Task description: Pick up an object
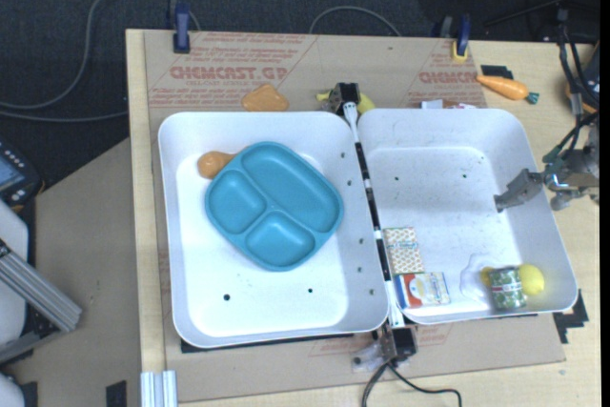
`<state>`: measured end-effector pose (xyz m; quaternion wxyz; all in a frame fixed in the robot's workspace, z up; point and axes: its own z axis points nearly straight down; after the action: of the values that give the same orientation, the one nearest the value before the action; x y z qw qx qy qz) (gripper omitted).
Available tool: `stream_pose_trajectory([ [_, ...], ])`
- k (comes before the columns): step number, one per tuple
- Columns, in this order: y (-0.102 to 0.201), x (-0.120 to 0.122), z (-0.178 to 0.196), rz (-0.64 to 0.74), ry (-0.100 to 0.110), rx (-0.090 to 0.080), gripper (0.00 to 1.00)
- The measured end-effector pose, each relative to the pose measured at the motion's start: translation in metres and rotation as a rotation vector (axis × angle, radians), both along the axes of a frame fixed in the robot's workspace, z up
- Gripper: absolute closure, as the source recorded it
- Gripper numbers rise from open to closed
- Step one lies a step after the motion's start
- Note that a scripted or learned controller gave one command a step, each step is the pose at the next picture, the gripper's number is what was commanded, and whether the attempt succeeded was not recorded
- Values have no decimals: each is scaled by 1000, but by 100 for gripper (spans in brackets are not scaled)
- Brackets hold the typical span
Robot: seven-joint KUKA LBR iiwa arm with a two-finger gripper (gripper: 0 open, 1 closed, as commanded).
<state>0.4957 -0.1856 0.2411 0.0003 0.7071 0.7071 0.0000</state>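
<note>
In the left white bin (181, 234) we see a blue three-compartment plastic plate (274, 203). In the right white bin (448, 133), small packets (404, 251) and a yellow-green wrapped item (513, 285) lie near the front. Our gripper (512, 192) hovers empty, approaching; whether it is spread we cannot tell. Next: descend over one item on the cardboard-covered bench (229, 67).

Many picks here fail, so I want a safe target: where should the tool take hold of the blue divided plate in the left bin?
Probably the blue divided plate by its raised outer rim, from above: it lies flat, too broad to span.
</note>
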Motion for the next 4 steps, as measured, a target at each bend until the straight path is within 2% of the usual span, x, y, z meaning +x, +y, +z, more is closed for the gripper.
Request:
stream_pose_trajectory([
  [1, -28, -15, -122, -4, 12, 4, 0],
  [2, -29, -17, -159, 0, 5, 5, 0],
  [3, -30, -16, -146, 0, -1, 1, 100],
  [4, 14, 31, -62, 8, -11, -1, 100],
])
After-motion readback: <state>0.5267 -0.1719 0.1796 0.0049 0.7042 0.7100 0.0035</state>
